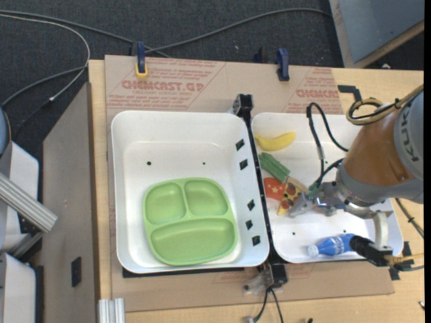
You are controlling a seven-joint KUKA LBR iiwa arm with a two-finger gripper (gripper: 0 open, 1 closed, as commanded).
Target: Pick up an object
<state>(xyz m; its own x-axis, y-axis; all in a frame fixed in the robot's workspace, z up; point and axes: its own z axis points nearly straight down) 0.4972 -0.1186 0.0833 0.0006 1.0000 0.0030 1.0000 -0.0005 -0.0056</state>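
We see the gripper [294,207] low in the right bin [296,247], reaching for the red-and-yellow object [281,191] just beside the green block [274,165], though we cannot tell how its jaws stand.

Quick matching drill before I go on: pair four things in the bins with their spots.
Things:
1 banana
2 green tray
3 blue bottle
4 claw

Places:
A left bin
B near edge of the right bin
C far end of the right bin
D beside the red and yellow item, middle of the right bin

Pairs: 1-C, 2-A, 3-B, 4-D
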